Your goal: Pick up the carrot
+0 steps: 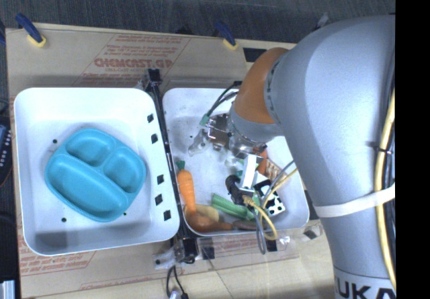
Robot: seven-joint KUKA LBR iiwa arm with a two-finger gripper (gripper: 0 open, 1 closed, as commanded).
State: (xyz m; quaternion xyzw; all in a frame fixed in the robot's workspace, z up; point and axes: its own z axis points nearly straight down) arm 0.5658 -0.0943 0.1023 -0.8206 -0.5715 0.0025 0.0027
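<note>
The orange carrot (187,187) lies along the left wall of the right bin (180,108), its tip pointing toward the front edge. My gripper (207,134) hangs low over the middle of the same bin, a little up and to the right of the carrot and apart from it. Nothing shows in its grasp. The grey arm with its orange band covers the bin's right half.
Green vegetable pieces (228,205) and a brownish item (205,222) lie at the right bin's front, just past the carrot's tip. A black-and-white dotted block (274,205) sits near the front right. The left bin (80,99) holds a blue divided plate (95,174).
</note>
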